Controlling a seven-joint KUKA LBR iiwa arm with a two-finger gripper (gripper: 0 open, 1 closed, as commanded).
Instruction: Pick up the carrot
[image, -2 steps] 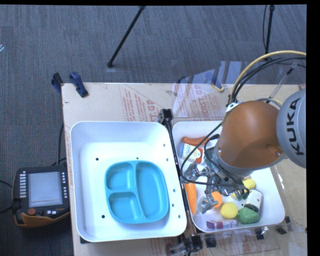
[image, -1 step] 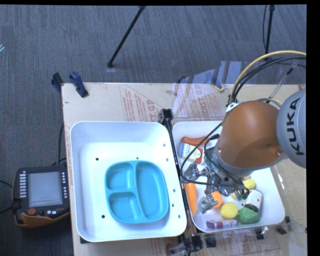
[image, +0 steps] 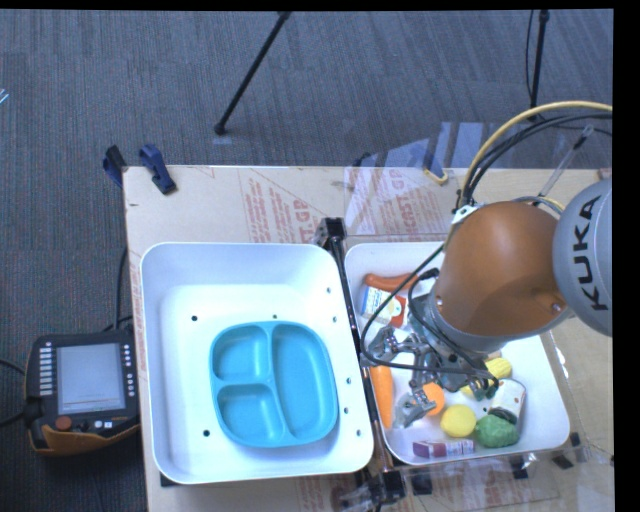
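Note:
The carrot (image: 381, 391) is an orange stick lying lengthwise against the left wall of the right bin (image: 556, 398). My gripper (image: 414, 403) hangs low in that bin, just right of the carrot's lower end. A small orange piece (image: 432, 398) shows right beside the gripper; whether it is held is unclear. The arm's orange band and wrist cover the middle of the bin.
Near the gripper lie a yellow ball (image: 458, 420), a green lump (image: 497, 430), a yellow item (image: 500, 368) and a small box (image: 443, 450). An orange object (image: 386, 282) and a white carton (image: 384, 301) sit at the bin's back. The left bin (image: 170, 300) holds a blue divided plate (image: 272, 382).

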